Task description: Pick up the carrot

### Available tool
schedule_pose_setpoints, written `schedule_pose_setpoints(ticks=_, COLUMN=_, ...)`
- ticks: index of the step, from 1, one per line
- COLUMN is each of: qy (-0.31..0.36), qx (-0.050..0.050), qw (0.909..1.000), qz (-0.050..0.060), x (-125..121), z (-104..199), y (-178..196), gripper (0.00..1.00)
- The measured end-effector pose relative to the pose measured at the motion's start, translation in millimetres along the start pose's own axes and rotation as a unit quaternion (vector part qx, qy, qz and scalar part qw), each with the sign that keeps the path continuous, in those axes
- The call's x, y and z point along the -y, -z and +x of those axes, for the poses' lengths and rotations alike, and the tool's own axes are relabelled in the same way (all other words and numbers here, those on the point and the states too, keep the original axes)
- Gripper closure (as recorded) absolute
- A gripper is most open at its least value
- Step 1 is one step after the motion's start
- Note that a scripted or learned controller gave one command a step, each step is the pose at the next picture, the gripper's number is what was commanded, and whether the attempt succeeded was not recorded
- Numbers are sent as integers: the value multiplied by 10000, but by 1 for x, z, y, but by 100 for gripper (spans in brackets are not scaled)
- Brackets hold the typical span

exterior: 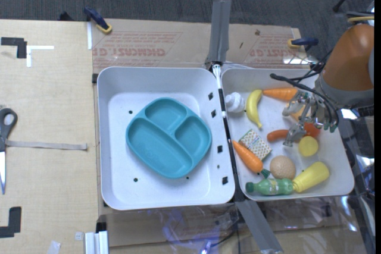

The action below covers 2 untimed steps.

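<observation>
Hovering over the right bin (339, 184), robot hand (296, 128) just above a carrot (277, 135), grip state unclear.

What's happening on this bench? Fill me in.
A grey arm with an orange band reaches in from the right, its claw hanging over the right bin, which holds toy food. It is meant to pick up a carrot. One carrot lies by the bin's left wall; another carrot lies near the back, beside a banana. Nothing shows between the fingers. The left bin holds a blue divided plate.
</observation>
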<state>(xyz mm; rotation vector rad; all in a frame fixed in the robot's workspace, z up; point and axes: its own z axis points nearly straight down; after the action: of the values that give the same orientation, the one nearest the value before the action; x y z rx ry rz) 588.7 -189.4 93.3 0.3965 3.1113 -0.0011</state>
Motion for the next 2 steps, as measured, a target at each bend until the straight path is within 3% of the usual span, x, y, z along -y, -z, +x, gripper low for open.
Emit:
schedule_pose_setpoints(ticks=1, qy=17, qx=28, qw=10000, qz=3, x=-1, z=-2, y=11, gripper=100)
schedule_pose_setpoints(ticks=2, qy=15, qx=28, qw=10000, qz=2, x=-1, z=-2, y=11, gripper=0)
